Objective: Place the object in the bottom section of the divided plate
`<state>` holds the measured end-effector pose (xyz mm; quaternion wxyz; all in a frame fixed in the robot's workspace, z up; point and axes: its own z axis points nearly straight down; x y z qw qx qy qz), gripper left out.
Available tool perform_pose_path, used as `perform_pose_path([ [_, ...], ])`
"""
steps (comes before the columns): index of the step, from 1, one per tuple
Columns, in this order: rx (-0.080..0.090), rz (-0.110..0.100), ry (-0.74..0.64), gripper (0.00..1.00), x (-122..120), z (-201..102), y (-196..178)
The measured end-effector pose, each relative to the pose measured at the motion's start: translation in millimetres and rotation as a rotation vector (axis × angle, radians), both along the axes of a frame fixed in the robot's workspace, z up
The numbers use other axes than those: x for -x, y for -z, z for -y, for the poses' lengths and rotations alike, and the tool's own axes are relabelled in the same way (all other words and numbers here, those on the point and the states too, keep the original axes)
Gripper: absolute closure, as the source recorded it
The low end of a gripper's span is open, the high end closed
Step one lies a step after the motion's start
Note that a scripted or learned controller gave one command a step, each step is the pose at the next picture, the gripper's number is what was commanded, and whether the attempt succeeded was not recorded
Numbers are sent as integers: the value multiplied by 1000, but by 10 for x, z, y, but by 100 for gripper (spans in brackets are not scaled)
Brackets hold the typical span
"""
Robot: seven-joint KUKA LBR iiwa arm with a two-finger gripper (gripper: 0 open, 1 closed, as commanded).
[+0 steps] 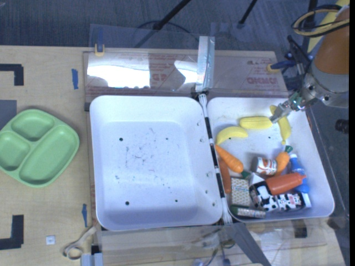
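The green divided plate (47, 154) lies on the bench at the far left, outside the bins; its long section faces the front and two smaller sections sit behind it. My gripper (278, 112) hangs low over the back of the right bin (326, 203), just above the right end of a yellow banana (254, 123). Nothing shows between its tips. A second banana (231, 133) curves to the left of the first, and a third yellow piece (284, 129) lies just below the gripper.
The right bin also holds two carrots (230, 159) (282, 160), a red bottle (285, 182), a small can (266, 165), a blue bottle (294, 163) and a cow-patterned carton (280, 201). The left bin (150, 159) separates them from the plate. Scissors (77, 245) lie at the front.
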<state>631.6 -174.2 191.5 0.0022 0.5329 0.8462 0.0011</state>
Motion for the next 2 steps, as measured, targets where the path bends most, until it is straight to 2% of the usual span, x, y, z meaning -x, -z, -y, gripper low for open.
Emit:
perform_pose_path([
  [1, -3, -4, 160, 100, 826, -764, 762],
  [2, -2, -3, 110, 100, 796, -1463, 68],
])
